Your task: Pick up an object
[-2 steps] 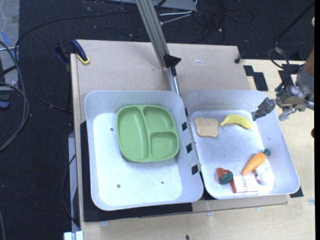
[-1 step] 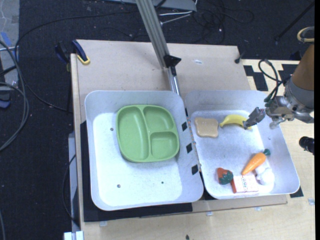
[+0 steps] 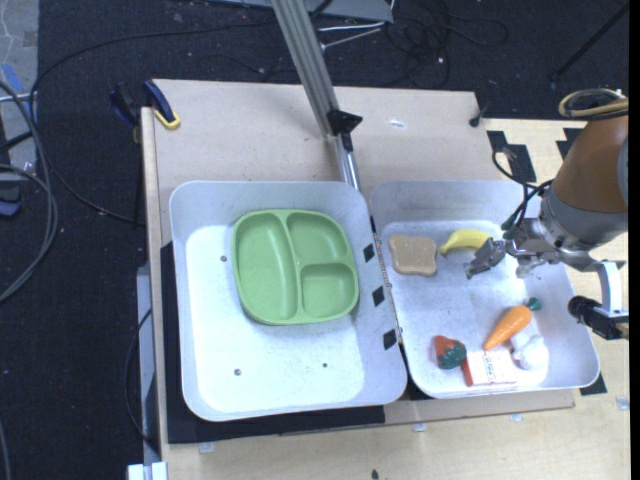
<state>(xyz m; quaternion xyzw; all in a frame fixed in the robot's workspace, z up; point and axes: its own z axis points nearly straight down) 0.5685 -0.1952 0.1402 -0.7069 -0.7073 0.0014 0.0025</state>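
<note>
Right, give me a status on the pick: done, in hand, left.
Done: the arm has reached into the right bin, with its pincer low beside the banana and the slice of bread. In hand: nothing shows between its fingers. Left: the grasp and lift; the carrot, strawberry and small carton all lie on the bin floor.

No legible text, label or number is seen; print on the small carton [image 3: 489, 369] is too blurred.
</note>
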